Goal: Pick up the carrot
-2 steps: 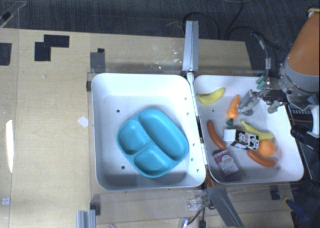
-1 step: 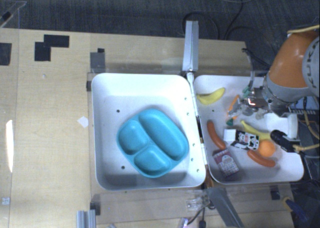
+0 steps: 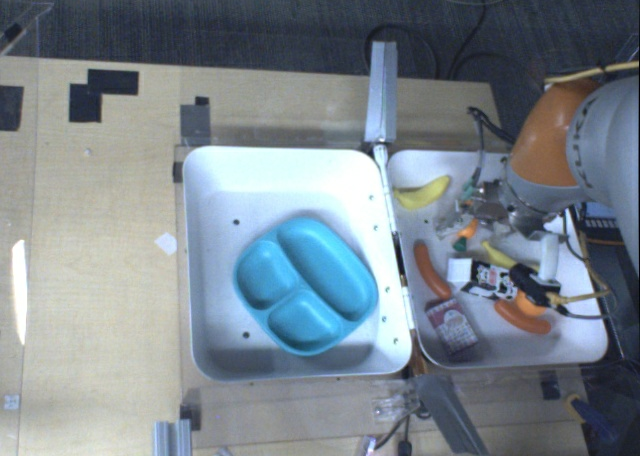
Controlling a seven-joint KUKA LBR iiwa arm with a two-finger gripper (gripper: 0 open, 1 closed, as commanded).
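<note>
The carrot [image 3: 523, 316], orange and tapered, lies near the front right of the right bin [image 3: 590, 349]. The gripper [image 3: 470, 212] hangs over the middle of that bin, well to the carrot's back left and apart from it. A small orange piece with a bit of green [image 3: 464, 235] sits directly under the gripper; I cannot tell whether the two touch. The grey arm with its orange band [image 3: 545, 144] comes in from the right.
The right bin also holds a yellow banana [image 3: 422, 191] at the back left, a reddish sausage [image 3: 432, 269], a white block [image 3: 460, 270], a yellow piece [image 3: 497, 253] and a dark packet [image 3: 452, 325]. A blue divided plate [image 3: 305, 284] lies in the left bin [image 3: 205, 244].
</note>
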